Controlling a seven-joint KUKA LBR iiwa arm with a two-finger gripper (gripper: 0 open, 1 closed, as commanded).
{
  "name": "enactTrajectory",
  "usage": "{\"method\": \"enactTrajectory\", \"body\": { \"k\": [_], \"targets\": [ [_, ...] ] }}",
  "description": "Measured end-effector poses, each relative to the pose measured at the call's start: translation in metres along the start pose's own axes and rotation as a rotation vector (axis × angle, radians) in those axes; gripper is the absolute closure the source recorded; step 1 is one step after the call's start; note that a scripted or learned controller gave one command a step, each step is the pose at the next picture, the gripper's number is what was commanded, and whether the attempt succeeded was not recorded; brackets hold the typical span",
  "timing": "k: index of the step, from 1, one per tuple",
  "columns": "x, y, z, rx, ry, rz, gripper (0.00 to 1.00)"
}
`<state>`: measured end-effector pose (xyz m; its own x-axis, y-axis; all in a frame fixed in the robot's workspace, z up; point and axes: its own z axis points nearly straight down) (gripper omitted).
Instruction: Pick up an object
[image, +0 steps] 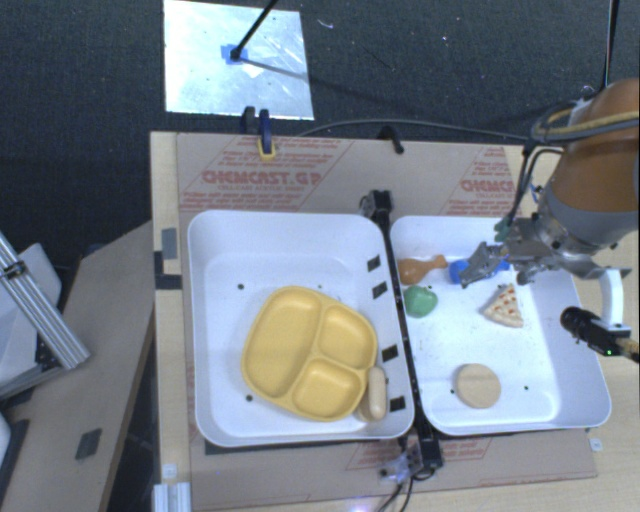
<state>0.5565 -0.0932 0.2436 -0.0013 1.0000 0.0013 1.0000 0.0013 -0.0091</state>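
The right bin (575, 400) holds several toy foods. A brown drumstick (422, 268) lies at its upper left, with a green piece (421, 301) just below it. A small blue object (460, 270) sits right of the drumstick. A pizza slice (505, 307) lies in the middle and a round tan biscuit (478, 385) near the front. My gripper (490, 262) hangs low over the bin's upper middle, its tip right beside the blue object and above the pizza slice. Nothing shows as held in it.
The left bin (215, 300) holds a yellow divided tray (310, 352), with a pale bread roll (376, 392) against the tray's lower right corner. A black divider (395, 310) joins the bins. The grey arm (595, 160) enters from the right.
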Motion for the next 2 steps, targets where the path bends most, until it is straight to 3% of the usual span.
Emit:
{"method": "enactTrajectory", "body": {
  "k": [1,2],
  "targets": [
    [0.000,0.002,-0.005,-0.011,-0.001,-0.002,0.00],
    [-0.002,0.005,0.057,-0.005,-0.001,0.000,0.00]
  ]
}}
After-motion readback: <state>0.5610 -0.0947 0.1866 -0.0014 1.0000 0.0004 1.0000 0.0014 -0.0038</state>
